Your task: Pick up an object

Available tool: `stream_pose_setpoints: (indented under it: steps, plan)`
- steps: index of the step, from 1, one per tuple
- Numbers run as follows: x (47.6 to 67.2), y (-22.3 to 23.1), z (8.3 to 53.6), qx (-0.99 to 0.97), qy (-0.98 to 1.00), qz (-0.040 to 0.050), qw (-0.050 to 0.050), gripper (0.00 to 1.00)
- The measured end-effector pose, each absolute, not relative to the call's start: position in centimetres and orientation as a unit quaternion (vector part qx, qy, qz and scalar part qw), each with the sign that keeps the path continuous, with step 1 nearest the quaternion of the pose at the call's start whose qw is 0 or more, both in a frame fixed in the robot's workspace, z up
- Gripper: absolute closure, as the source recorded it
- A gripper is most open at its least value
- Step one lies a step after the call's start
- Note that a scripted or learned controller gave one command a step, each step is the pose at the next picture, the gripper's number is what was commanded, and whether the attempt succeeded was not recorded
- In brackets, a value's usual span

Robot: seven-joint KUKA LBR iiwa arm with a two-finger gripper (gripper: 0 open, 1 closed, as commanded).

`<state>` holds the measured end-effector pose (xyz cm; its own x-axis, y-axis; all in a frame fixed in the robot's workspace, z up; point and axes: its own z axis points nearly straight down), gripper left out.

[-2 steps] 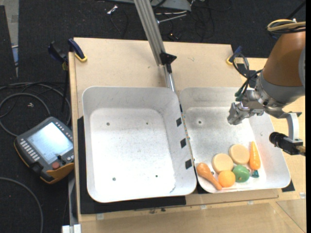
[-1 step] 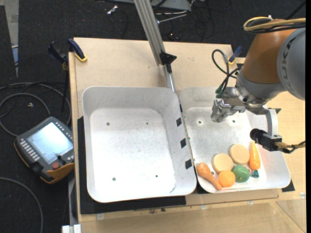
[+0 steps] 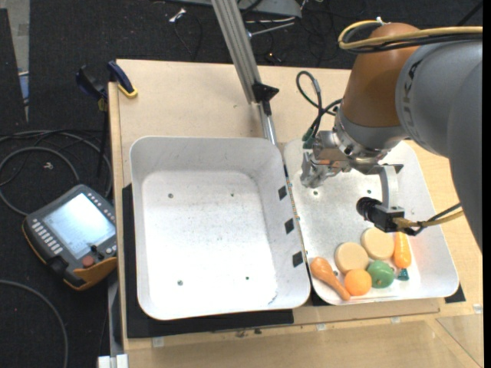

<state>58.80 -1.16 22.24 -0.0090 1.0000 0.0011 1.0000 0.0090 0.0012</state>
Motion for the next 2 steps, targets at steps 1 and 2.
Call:
stream_pose_setpoints:
  steps: [1,2]
  plan:
    - [60.7,4.0,23.7,0.704,0.710,0.0020,0.000,1.00]
    - [62.6,9.2,22.5,0.704,0.710,0.0010,0.000,1.00]
